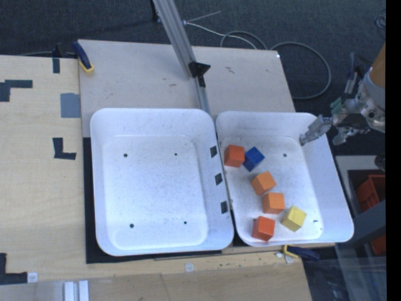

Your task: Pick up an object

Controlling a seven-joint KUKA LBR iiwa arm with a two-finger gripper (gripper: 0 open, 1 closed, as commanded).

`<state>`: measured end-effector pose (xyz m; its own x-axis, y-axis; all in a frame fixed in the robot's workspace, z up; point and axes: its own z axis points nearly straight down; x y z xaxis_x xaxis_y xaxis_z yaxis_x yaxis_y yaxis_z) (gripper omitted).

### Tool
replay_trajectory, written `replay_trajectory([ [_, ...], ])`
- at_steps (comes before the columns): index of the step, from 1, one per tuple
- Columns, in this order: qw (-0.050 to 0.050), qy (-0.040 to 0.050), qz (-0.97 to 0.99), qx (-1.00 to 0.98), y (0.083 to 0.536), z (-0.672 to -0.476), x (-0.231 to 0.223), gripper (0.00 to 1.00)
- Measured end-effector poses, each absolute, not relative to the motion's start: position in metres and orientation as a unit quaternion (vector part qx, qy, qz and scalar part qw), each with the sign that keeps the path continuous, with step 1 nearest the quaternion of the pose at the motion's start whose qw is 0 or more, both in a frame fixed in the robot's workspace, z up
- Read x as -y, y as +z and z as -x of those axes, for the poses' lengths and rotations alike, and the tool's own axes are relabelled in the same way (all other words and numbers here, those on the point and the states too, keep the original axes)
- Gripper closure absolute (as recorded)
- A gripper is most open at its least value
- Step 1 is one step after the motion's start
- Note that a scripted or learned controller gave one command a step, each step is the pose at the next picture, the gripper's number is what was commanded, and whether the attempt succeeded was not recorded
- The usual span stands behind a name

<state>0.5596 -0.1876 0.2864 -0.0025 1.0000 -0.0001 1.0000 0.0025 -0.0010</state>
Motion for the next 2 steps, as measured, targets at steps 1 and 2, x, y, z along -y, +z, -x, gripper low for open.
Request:
replay_trajectory([
  [1,0.004,0.0025,0.707,0.708,0.151,-0.572,0.166,0.0],
  [2,0.002,0.0014,0.706,0.708,0.089,-0.551,0.125,0.0],
])
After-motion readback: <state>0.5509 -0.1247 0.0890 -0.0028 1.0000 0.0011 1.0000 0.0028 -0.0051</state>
